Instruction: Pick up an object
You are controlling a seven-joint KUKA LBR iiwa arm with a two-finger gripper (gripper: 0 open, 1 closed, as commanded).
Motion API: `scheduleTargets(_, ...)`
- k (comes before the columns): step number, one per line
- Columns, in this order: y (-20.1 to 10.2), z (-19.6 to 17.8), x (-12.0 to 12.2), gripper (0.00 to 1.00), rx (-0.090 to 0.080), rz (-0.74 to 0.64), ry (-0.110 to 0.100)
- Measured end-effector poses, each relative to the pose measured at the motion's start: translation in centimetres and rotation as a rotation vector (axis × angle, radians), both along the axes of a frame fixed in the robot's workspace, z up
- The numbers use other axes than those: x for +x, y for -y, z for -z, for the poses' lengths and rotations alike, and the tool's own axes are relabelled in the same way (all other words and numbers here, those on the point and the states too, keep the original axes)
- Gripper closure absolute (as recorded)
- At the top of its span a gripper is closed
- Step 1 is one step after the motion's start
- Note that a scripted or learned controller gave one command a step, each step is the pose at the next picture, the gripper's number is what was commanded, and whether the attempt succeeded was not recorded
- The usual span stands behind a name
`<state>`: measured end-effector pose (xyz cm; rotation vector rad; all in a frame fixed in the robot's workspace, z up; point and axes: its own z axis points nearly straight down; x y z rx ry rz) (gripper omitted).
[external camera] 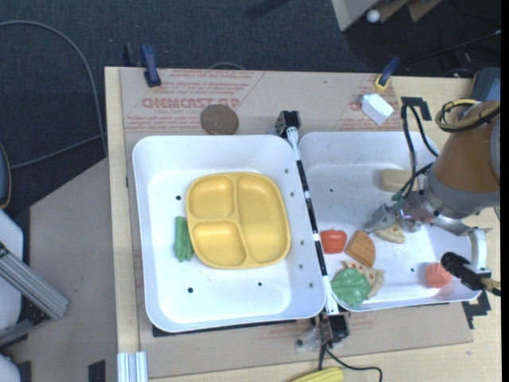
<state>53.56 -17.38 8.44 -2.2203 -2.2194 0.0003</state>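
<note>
Beside fingers [390, 216] — tan piece [390, 233], orange wedge [361, 249]

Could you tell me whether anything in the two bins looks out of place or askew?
One thing: the green piece lies on the left bin's floor against the yellow divided plate, not in a compartment. The rest sits loosely scattered in the right bin.

Grey arm [461, 193] with orange band, black cables, seemingly metallic wrist.
</note>
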Motion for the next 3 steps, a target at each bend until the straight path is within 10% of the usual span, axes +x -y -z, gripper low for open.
scheduleTargets(1, 0.0, -1.0, 0.1, 1.0, -0.001, 0.0, 0.002)
scheduleTargets(2, -5.1, 0.0, 7.0, 1.0, -0.001, -0.002, 0.003)
scheduleTargets(3, -11.9, -10.1, 5.5, 1.0, -0.001, -0.002, 0.004)
